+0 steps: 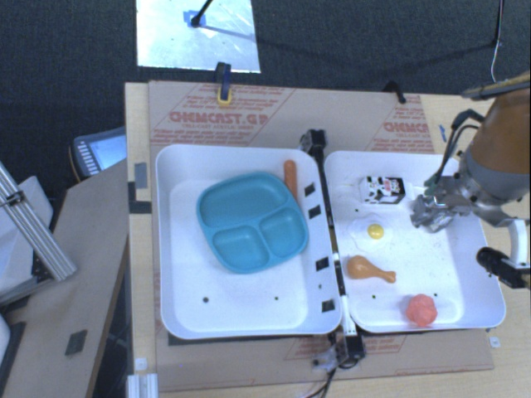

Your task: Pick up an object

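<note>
**The pincer hangs over the right bin, and nothing is picked up yet**

The table is wide and covered with brown board. Two white bins sit on it side by side. The left bin holds a big blue plate with three parts. A thin orange hot dog lies just beside the plate's top edge.

The right bin holds the small toys. The arm comes in from the right, grey with an orange band. Its pincer is low over the upper right part of this bin. I cannot tell from here if it is spread or closed. I see no toy in it.

The toys it could take are all to its left or below it. A black and white carton lies near the top of the bin. A fried egg lies flat under that. A chicken leg lies lower, and a pink ball sits near the bottom edge.

What could go wrong? The pincer seems to be over bare bin floor, so it may close on nothing. The egg looks very flat, so it may be hard to get under. The ball may roll away if it gets bumped.

Nothing stands between the pincer and the toys. The bin wall is close on its right side.
</note>
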Robot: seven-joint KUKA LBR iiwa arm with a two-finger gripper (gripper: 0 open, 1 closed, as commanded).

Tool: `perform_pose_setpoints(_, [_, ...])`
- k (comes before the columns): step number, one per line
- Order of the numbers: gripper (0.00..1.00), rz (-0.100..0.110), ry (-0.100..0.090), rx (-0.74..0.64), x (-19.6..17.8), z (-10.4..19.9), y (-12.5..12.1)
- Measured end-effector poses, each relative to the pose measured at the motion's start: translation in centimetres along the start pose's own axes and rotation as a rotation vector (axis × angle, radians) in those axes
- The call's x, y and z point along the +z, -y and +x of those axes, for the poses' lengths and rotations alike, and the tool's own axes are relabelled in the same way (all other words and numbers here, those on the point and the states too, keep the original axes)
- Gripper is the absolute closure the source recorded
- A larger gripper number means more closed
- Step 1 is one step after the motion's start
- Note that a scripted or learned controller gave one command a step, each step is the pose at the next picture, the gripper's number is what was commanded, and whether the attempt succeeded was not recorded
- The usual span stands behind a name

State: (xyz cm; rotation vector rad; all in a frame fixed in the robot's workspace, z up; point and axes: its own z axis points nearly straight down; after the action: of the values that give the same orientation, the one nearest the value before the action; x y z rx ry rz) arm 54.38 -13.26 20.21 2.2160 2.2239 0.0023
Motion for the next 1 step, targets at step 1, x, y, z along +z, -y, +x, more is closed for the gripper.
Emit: perform_pose_setpoints(1, [1.00, 0.000, -0.002, -0.007, -0.55, 6.39, -0.38])
